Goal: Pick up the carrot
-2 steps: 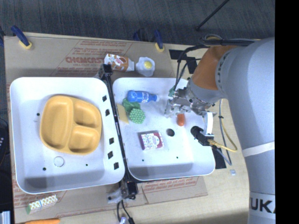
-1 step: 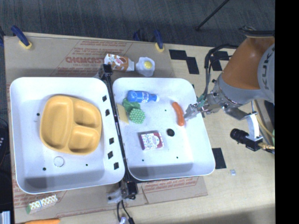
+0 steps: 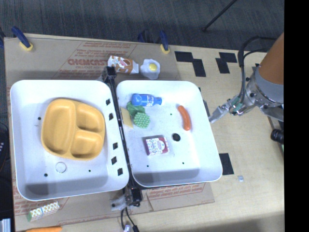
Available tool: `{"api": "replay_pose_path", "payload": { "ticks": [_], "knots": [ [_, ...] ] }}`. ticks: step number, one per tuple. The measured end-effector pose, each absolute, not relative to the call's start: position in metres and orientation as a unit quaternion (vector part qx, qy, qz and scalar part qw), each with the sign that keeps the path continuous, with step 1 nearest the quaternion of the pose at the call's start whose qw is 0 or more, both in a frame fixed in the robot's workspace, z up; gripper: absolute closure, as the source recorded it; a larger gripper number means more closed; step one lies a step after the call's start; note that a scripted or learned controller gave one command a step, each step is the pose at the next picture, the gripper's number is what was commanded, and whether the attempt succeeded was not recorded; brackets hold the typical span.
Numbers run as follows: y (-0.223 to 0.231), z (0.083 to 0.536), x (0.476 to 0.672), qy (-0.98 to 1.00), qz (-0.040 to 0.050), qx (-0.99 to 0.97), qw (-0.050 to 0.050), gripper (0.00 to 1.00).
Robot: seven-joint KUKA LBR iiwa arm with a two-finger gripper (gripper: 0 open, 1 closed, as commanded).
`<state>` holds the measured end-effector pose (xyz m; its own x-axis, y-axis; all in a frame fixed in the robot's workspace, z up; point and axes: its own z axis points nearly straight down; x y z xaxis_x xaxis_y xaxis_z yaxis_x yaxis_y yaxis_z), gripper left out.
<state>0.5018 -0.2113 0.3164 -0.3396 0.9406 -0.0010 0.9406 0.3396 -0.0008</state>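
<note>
Now, step: approach, nothing grabbed yet.
Gripper (image 3: 218, 113): mine, right of the carrot (image 3: 184, 117), outside the bin (image 3: 205, 149); can't tell its state.
Next: move left over the carrot, descend.

Dark grey carpet (image 3: 96, 8) (ribbed) lies beyond the tan bench (image 3: 251, 187).

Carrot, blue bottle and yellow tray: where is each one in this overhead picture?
carrot (image 3: 184, 117): camera view, middle of its orange body, right bin.
blue bottle (image 3: 144, 100): camera view, middle of its body, right bin.
yellow tray (image 3: 73, 128): camera view, central divider, left bin.
</note>
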Motion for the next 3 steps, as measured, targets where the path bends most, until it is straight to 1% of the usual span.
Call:
{"api": "replay_pose_path", "payload": {
  "ticks": [1,2,3],
  "knots": [
    [-0.211,0.346,0.487,0.909,-0.0007,0.417,0.001,1.00],
    [-0.211,0.319,0.477,0.972,-0.0005,0.237,0.000,1.00],
    [-0.211,0.347,0.477,0.999,-0.0009,0.035,0.001,1.00]
  ]
}}
